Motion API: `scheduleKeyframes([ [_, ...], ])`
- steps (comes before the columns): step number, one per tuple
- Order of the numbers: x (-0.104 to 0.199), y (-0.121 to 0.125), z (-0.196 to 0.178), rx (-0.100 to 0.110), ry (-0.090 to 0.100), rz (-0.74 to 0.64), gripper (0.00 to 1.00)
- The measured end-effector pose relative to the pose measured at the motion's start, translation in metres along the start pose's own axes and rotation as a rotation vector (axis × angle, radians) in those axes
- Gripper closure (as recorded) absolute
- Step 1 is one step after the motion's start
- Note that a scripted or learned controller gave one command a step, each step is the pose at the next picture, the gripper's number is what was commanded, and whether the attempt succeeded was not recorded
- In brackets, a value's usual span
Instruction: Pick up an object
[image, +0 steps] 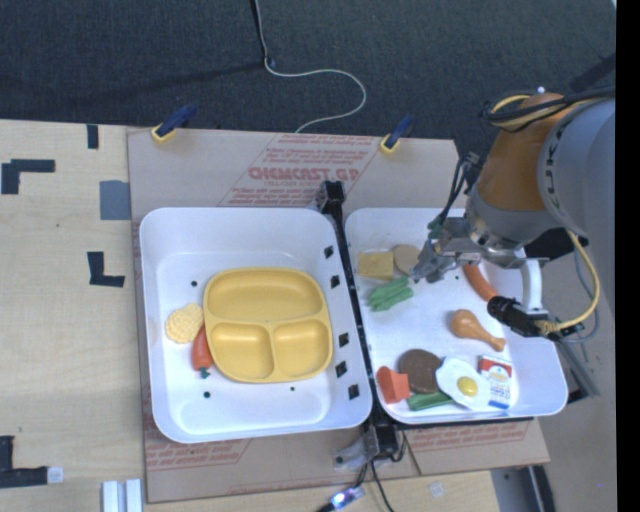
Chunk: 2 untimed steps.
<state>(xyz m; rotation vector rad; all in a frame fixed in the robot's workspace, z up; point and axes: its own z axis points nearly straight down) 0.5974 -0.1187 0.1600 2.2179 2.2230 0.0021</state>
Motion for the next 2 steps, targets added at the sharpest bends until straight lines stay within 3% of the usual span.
scheduleKeyframes([
  [1, -0.0012, 0.0011, -0.0628, -0.001, -0.001, 0.0, 1.0],
  [2, -0.0005, 0.0012, -0.0641, 0.003, 0.0, 0.001, 1.0],
])
